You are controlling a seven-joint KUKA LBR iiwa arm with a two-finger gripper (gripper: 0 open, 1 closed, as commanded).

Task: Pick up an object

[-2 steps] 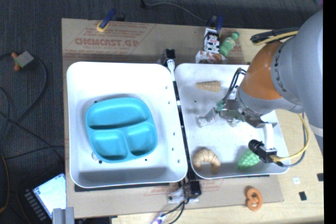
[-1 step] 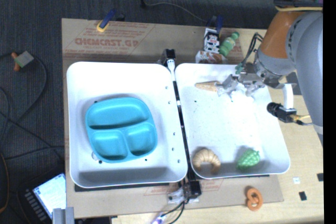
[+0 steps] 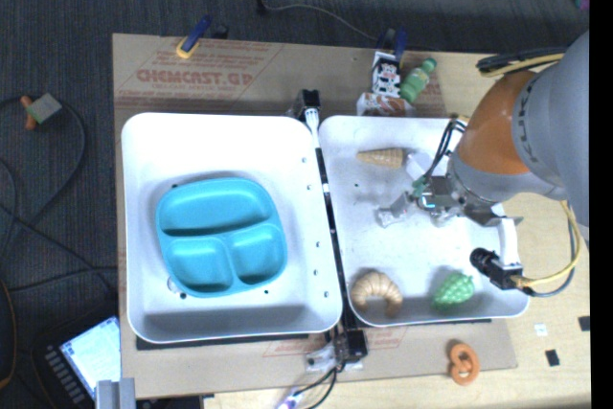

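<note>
**Pick not yet made: pincer low in the right bin, nothing lifted**

Dark grey carpet surrounds the desk (image 3: pixel 536 350), a plywood top with red lettering near its 11 o'clock corner and cables trailing off across the floor. On it sit two shallow white bins side by side. From my seat, the left bin (image 3: pixel 144 206) holds a blue divided tray (image 3: pixel 222 235), lying flat near its middle.

The right bin (image 3: pixel 330 206) carries the candidates for the pick. An ice cream cone (image 3: pixel 383 157) lies on its side toward 12 o'clock. A croissant (image 3: pixel 377 291) rests at about 7 o'clock, close to the near wall, and a green bunch of grapes (image 3: pixel 453 289) sits at roughly 5 o'clock. All three look to be resting on the bin floor, apart from one another.

The arm (image 3: pixel 536 134) comes in from 3 o'clock, and its pincer (image 3: pixel 412 204) is down near the middle of the right bin, below the cone and above the croissant. I read its fingers as spread, with bare white floor between them and no object caught there, though the metal is small and glinting, so I hold that loosely.

By my judgement the task is at its early stage: the reach is made, but no grasp or lift is done. Left to do is settling on one object, closing on it and raising it clear. The cone is the nearest.
</note>
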